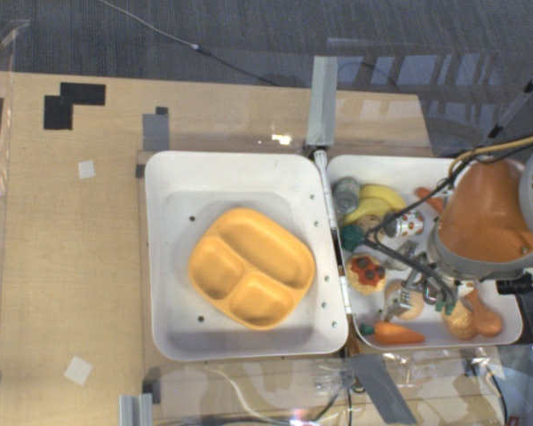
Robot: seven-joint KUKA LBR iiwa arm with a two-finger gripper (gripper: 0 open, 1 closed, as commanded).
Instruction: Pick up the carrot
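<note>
The carrot (400, 334) is orange with a small green tip. It lies flat along the near wall of the right bin (515, 331), pointing left to right. My gripper (403, 295) hangs low over the middle of that bin, just behind the carrot and a little above it. A pale round toy food sits right under it. Dark linkages and cables run from the gripper up to the orange band (481, 220) of the arm. Nothing is visibly held.
The right bin also holds a banana (377, 204), a small can (345, 191), a pizza slice (366, 273), a bottle (409, 225) and brown pieces (473, 318) at the near right. A yellow divided plate (251, 265) lies in the left bin (173, 238).
</note>
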